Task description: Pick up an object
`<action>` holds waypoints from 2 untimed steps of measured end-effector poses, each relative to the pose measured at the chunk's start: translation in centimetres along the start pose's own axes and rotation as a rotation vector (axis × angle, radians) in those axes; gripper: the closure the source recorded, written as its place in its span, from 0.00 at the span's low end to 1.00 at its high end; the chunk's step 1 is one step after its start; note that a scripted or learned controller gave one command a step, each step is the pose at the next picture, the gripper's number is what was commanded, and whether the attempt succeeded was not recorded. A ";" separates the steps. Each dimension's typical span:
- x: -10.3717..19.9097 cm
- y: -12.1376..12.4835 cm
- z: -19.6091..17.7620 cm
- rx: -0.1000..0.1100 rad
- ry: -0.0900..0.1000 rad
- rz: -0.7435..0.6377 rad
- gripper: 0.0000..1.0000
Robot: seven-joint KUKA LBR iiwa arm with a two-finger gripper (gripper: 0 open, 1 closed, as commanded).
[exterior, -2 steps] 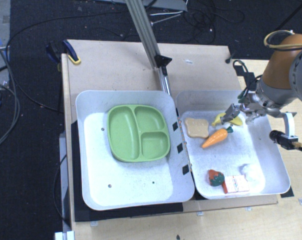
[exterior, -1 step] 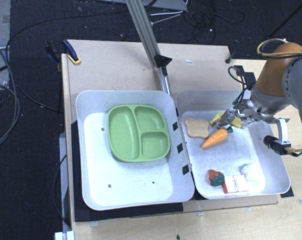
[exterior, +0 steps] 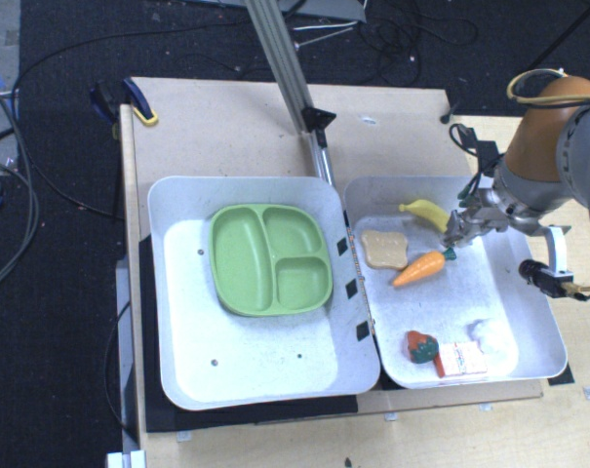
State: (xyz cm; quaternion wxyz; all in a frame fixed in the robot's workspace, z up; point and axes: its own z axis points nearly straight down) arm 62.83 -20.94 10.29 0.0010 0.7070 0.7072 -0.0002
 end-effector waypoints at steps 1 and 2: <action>0.0 0.0 -4.3 -0.003 0.000 0.000 1.00; -0.4 0.6 -8.8 -0.005 -0.001 -0.001 1.00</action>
